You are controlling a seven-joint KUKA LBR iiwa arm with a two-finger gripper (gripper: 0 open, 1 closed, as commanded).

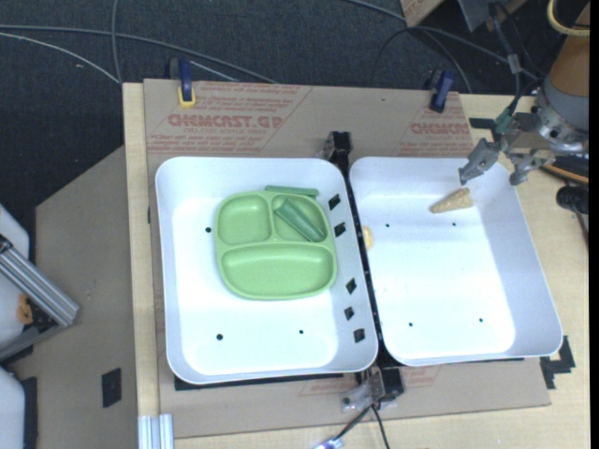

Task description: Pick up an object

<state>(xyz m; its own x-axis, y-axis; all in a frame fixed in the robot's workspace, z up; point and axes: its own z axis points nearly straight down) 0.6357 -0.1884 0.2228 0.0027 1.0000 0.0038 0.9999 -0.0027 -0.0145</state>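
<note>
Robotics laboratory test bench: two shallow white bins on a paper-masked acrylic board held by blue clamps; loose cables over dark carpet; aluminium extrusion at left; grey arm at right.

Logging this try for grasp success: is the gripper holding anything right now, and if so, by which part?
Nothing is held. The gripper hovers open over the right bin, apart from the tan wedge lying on the bin floor.

The brown board under the bins reads "CHEMCAST GP" in red, printed twice.
</note>
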